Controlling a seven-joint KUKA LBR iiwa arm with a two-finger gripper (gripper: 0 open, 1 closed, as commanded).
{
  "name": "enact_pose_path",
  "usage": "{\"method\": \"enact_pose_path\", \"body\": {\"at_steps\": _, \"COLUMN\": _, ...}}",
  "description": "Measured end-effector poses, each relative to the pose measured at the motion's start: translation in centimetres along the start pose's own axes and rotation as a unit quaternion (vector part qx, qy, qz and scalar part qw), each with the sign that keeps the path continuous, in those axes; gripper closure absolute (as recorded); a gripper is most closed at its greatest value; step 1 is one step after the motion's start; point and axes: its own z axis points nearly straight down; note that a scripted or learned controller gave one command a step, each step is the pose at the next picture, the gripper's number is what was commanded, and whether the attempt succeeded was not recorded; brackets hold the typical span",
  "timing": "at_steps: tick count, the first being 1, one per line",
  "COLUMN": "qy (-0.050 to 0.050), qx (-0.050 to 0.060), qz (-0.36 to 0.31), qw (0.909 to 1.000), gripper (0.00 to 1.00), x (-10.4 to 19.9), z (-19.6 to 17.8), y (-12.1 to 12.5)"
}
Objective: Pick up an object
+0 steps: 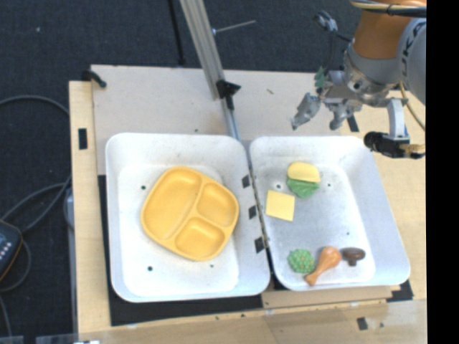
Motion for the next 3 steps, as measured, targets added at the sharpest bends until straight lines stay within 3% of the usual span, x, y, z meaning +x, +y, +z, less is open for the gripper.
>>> {"method": "enact_pose_path", "body": {"at_steps": 1, "qy": 0.000, "qx": 0.000, "qz": 0.000, "qw": 1.0000, "gripper": 0.00, "x": 0.0, "z": 0.0, "y": 0.0}}
{"method": "enact_pose_path", "body": {"at_steps": 3, "qy": 0.000, "qx": 0.002, "qz": 0.002, "qw": 1.0000, "gripper": 0.00, "x": -2.1, "z": 10.1, "y": 0.7}}
